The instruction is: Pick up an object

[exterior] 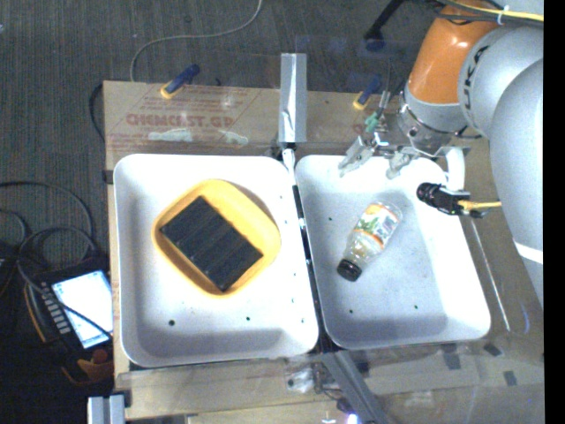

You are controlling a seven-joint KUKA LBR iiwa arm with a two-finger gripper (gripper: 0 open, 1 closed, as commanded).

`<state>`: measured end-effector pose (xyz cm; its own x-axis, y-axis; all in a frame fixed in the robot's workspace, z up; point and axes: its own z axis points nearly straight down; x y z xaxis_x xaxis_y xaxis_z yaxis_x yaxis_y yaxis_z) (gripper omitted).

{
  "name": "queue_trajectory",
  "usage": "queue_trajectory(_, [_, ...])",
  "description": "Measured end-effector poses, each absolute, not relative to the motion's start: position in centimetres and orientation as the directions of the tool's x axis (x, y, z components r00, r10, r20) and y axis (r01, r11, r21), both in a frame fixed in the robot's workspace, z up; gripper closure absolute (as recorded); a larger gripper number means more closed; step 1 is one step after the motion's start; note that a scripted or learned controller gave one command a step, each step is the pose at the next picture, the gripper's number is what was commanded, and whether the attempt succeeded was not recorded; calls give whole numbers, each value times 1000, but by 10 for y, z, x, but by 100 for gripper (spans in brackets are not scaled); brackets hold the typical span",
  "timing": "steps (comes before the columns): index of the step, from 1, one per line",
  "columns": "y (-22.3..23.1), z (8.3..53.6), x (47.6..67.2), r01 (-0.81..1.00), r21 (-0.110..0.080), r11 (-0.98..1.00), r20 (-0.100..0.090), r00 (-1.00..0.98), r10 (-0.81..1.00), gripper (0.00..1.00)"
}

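**Open gripper hangs at the far rim of the right bin, bottle lying free below**

The grey arm with an orange band [512,113] reaches in from the right. Its two-finger gripper [371,168] hangs over the far edge of the right shallow white bin [424,312]. The slim metal fingers [351,160] are spread well apart, with nothing between them.

On the near side of the gripper, and clear of it, a small clear plastic bottle with a colourful label and a dark cap [371,235] lies on its side on the bin floor. It lies at a slant, base end closer to the fingers and cap end pointing away from them. Nothing touches it.

Left of the gripper as the camera sees it, across the join between the bins, is the left shallow white bin [150,325]. It holds a rounded yellow plastic dish [238,194], and a flat black ribbed rectangular block [212,243] rests on that dish, turned at an angle. Both are well apart from the gripper.

Just to the gripper's left, at the far end of the join, stands a grey metal post [293,95]. Beyond that, a brown cardboard sheet with red lettering [177,122] lies behind the left bin.
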<state>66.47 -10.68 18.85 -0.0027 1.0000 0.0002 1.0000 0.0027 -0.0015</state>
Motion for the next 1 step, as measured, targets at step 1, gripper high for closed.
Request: queue_trajectory(1, [-134, 97, 650, 970, 2, 244, 0, -244, 970, 0])
